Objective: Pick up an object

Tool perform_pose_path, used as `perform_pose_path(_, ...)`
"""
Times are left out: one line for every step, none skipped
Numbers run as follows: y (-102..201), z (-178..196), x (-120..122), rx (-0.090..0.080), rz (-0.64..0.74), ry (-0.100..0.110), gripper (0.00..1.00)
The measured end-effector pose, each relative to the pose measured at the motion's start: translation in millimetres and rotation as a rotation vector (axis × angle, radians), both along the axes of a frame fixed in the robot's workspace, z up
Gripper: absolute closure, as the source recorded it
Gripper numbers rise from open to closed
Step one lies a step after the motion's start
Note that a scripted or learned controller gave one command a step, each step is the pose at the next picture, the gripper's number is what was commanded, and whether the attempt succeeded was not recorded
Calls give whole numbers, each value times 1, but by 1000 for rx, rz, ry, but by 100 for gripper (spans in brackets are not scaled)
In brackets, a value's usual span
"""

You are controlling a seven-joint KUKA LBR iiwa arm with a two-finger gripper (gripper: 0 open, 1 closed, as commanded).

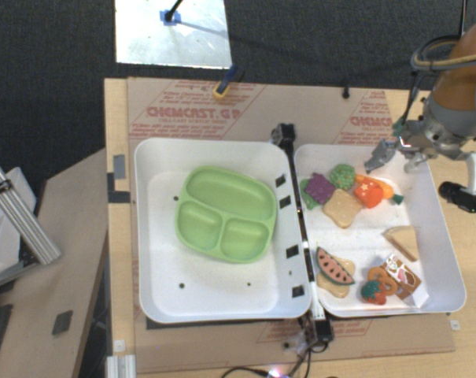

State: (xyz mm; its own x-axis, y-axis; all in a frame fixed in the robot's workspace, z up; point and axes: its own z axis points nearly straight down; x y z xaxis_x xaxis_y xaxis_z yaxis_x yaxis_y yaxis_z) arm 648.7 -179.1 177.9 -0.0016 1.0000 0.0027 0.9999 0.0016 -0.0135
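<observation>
Toward three o'clock, within the right bin (450,278), toy foods are lying loose: a purple cluster (319,187), a green piece (342,176), an orange piece (370,190), a bread slice (342,209), a wedge (403,242) and a watermelon slice (335,267). All are appearing light, rigid and smooth, so likely slippery; the orange piece, nearest the claw (389,156), is best pinched across its narrow width. At two o'clock the claw is hovering over the bin's far rim, gripping nothing; its opening is not discernible.
</observation>
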Motion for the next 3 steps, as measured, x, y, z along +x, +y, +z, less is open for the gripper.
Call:
perform_pose_path(1,7,3,-2,3,-11,0)
perform_pose_path(4,-38,0,-2,3,-8,0)
perform_pose_path(5,-93,0,-2,5,-8,0)
